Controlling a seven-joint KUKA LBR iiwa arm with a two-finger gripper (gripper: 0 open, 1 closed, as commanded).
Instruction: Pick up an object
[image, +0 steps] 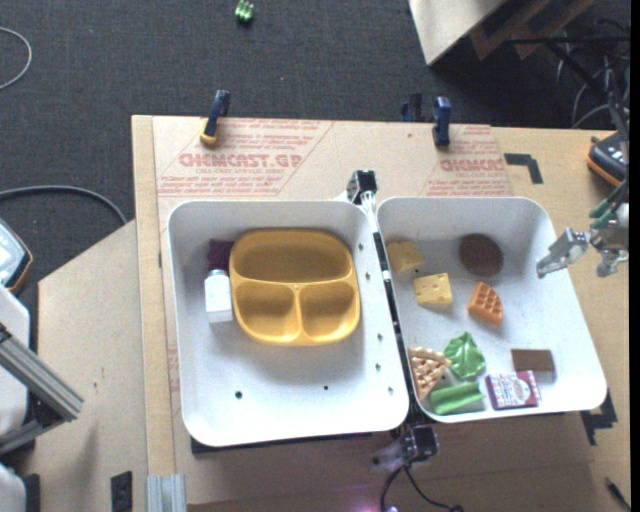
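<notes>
The left bin (190, 330) holds a yellow divided tray (295, 285), with a small white bottle (218, 297) touching its left side. The right bin (570, 330) holds toy food: a brown round cookie (481, 254), a cheese piece (433, 290), a waffle (485, 303), a green leaf (464, 354), a pizza slice (427, 368), a chocolate bar (532, 361) and a pink packet (512, 389). The gripper (580, 252) is at the right edge of this bin, near its rim, and holds nothing.

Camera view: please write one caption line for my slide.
Gripper at the right bin's right rim; toy foods lie in the bin, a yellow divided tray in the left bin.
</notes>
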